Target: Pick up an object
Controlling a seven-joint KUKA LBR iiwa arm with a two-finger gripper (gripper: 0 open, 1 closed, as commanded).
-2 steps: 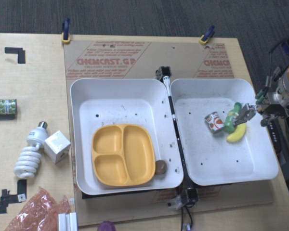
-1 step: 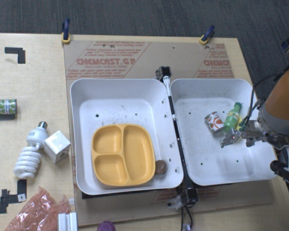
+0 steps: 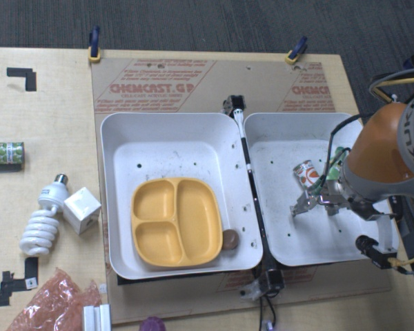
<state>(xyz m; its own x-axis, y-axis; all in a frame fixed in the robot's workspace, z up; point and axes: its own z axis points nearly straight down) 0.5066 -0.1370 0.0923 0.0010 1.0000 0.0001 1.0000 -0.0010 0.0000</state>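
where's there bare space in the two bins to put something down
Left bin: a bare strip along the far wall, beyond the yellow tray, which fills the near half with a brown disc beside it. Right bin: bare floor on its left and near side. Crowded around the can and gripper.

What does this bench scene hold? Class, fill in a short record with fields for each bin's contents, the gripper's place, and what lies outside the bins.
left bin: yellow divided tray, small brown round object beside the tray's right edge
right bin: small red and white can
gripper: over the right bin, below the can in the picture, nothing visible between its fingers
outside the bins, left: spiral light bulb, white cube, small green can
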